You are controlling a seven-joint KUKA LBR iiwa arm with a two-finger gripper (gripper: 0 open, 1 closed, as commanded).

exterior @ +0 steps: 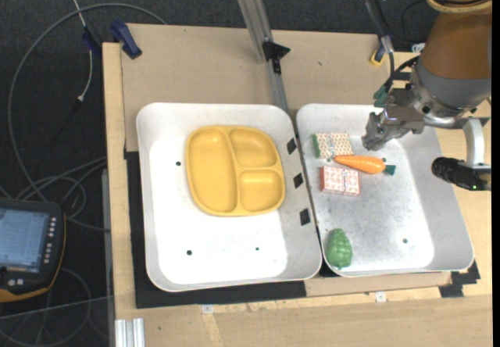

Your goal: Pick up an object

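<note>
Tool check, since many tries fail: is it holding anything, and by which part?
Nothing is seen held. The tool hangs just above the carrot in the right bin.

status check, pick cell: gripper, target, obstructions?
Gripper low in right bin, just above carrot, nothing seen held. Patterned boxes crowd the carrot. Green item apart at front edge.

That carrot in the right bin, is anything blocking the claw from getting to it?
Nothing visible does. The gripper hovers just above the carrot, near its leafy end. Two small patterned boxes lie beside the carrot, one on each side, but none covers it.
</note>
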